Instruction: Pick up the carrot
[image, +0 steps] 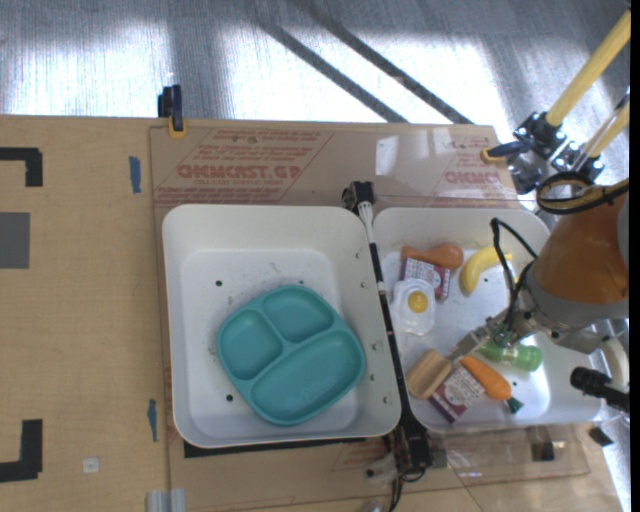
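The orange carrot (487, 379), with a green stem end at its lower right, lies in the right bin (533, 408) near the front. It rests partly on a red packet (458, 393). My gripper (488, 340) hangs just above and behind the carrot, over a green object (517, 353) that touches the carrot's upper side. The grey arm with its orange band (588, 262) reaches in from the right and hides the bin's right part. Nothing shows as held.
In the right bin there are also a tan bread piece (427, 372), a fried egg (415, 300), a banana (479, 268) and a red-and-orange item (431, 262). A teal divided plate (291, 352) sits in the left bin (190, 300). A black cable loops near the banana.
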